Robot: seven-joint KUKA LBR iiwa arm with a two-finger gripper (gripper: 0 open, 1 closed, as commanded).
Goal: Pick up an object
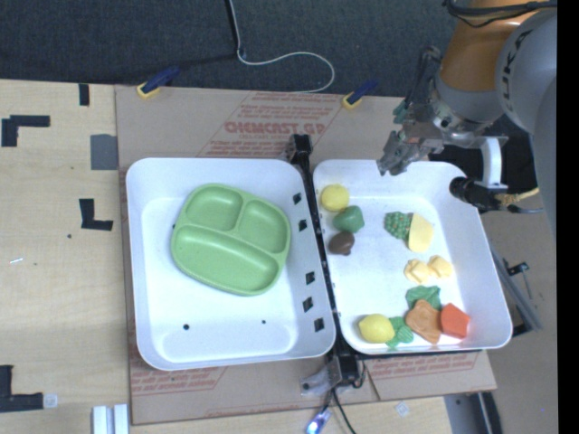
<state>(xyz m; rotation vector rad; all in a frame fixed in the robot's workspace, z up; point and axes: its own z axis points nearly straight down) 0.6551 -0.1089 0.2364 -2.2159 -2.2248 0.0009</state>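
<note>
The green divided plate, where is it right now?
The green divided plate lies in the left white bin, by itself, across the divider from the toy food.

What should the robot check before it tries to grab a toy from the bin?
1. Gripper carries nothing: ok, nothing shows between its fingers.
2. Gripper is over the right bin: ok, it hovers by the far rim.
3. Toys are there to grab: ok, a yellow ball, a green toy and a brown toy lie near the divider.
4. Ball has space around it: not ok, the green toy sits right against it.
5. Fingers wide enough for the ball: cannot tell.
6. Green plate is out of the way: ok, it lies in the left bin.
</note>
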